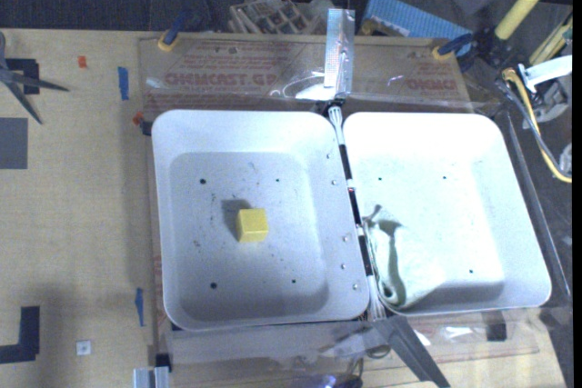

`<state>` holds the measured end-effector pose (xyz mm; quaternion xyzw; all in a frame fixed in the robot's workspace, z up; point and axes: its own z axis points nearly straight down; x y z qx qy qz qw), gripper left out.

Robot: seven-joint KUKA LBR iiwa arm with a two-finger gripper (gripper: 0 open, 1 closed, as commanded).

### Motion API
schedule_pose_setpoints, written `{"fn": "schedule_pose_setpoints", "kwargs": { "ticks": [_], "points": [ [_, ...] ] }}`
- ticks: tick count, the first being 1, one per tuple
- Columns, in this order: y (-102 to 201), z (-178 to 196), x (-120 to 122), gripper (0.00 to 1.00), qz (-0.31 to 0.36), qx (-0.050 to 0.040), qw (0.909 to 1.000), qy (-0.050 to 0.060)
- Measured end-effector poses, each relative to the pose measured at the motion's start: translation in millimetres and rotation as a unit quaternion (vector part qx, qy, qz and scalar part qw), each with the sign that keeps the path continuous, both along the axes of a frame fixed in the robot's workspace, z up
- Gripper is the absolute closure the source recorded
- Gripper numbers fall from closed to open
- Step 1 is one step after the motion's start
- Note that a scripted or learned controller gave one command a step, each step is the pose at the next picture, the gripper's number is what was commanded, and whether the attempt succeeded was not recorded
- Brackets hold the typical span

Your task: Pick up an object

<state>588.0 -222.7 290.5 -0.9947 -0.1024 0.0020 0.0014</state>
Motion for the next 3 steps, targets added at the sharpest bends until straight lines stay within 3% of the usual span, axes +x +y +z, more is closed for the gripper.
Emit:
{"fn": "schedule_pose_setpoints", "kwargs": {
  "ticks": [1,2,3],
  "points": [
    [0,0,0,0.00,0.000,0.0000,1.0000,0.000],
    [5,-202,-55,0.00,0.006,0.0045,1.0000,-0.005],
    [4,-193,-56,1.00,0.004,0.0026,1.0000,-0.005]
  ]
}}
